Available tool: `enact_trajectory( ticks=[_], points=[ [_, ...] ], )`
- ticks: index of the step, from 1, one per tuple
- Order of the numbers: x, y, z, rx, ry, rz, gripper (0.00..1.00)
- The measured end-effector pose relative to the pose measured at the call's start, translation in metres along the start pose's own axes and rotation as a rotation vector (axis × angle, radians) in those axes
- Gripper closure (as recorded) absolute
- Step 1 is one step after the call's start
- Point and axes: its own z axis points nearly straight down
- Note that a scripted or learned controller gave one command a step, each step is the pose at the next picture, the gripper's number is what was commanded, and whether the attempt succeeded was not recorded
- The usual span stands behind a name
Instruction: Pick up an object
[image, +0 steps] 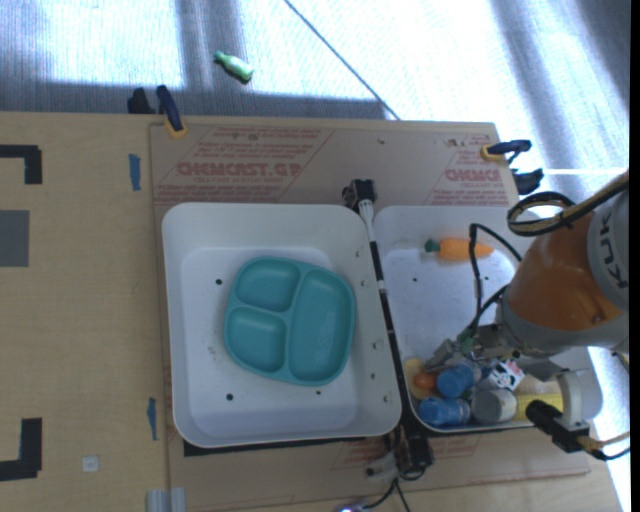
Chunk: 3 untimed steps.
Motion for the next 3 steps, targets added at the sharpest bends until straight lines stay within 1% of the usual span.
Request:
enact_trajectory(
  ticks=[1,2,3],
  points=[
    [0.0,0.001,-0.01,-0.005,-0.001,0.001,1.0],
    [-0.033,-0.003,0.0,0.0,0.004,-0.353,1.0],
    [-0.013,0.052,0.0,-0.001,0.002,-0.495,1.0]
  ],
)
